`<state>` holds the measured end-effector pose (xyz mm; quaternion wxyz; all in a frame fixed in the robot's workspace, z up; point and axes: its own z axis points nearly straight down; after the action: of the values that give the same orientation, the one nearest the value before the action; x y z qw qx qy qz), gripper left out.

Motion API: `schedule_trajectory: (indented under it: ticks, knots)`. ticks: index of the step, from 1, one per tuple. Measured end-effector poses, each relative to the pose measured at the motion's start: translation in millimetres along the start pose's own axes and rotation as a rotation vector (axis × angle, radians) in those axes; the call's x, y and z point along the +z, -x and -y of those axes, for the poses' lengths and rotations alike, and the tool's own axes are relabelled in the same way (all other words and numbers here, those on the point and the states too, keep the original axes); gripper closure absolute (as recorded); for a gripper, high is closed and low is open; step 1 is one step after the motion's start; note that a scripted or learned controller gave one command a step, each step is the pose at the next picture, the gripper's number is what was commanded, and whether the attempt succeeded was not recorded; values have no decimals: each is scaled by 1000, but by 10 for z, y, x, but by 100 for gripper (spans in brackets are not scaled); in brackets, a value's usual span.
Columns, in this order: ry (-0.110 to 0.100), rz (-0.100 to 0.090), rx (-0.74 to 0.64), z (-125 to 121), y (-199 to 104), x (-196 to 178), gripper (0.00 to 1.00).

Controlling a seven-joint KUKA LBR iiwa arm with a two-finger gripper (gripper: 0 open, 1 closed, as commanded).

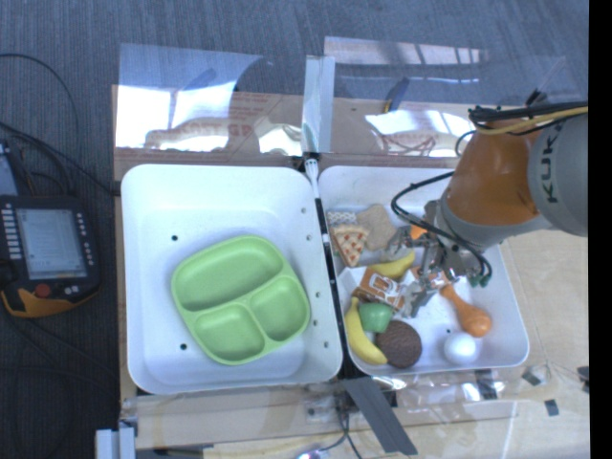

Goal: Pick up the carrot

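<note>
The carrot [468,314] is an orange piece lying in the right bin [507,299], its thick end toward the front right and its thin end pointing up-left. My gripper [427,273] hangs low over the middle of that bin, just left of the carrot's thin end and above a small orange box [381,286]. The wrist and its cables hide what lies directly beneath the gripper. Nothing can be made out as lifted off the bin floor.
Around the gripper lie a yellow banana [358,334], a green piece [376,316], a brown round piece [403,344], a white egg [461,348] and a waffle slice [348,243]. The left bin [153,208] holds a green divided plate [243,297].
</note>
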<state>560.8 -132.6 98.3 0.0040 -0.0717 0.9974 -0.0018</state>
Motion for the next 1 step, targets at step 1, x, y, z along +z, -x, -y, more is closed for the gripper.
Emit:
schedule_trajectory:
  ticks: [1]
  knots:
    - [-1,3,-357,-30,732,64,0]
